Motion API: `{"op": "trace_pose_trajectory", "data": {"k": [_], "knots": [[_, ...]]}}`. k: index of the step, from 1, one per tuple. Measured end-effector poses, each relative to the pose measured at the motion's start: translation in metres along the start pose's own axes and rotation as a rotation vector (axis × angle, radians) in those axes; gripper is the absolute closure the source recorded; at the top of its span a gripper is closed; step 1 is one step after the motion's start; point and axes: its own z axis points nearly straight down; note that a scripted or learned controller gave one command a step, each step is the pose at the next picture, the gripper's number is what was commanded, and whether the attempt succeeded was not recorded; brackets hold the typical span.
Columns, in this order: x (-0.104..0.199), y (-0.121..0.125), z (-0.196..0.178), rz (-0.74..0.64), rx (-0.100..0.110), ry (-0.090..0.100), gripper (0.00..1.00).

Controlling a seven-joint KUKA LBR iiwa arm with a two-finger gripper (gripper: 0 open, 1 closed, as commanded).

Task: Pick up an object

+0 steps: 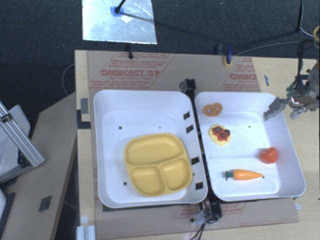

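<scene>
In the right bin (250, 186) lie four toy foods. A brown pretzel (212, 109) sits at the far left corner. Just below it is a small yellow pizza (220, 134) with red topping. A red tomato (268, 155) rests near the right wall, and an orange carrot (243, 174) lies along the front. My gripper (284, 110) hangs over the bin's far right corner, above and apart from the tomato. It is open with nothing between its fingers (271, 109).
The left bin (107, 134) holds a yellow divided plate (157, 163). A black clip strip (196, 134) runs between the bins. Behind the bench lies a shiny metal sheet (119, 14). An aluminium frame (17, 134) stands at the left, and cables (270, 41) cross the back right.
</scene>
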Motion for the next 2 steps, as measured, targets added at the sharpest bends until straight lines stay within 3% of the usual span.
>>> {"op": "trace_pose_trajectory", "data": {"k": [1,2], "knots": [[0.001,0.002,-0.007,-0.003,-0.011,-0.002,0.00],[-0.007,0.002,0.038,-0.001,-0.009,-0.002,0.00]]}}
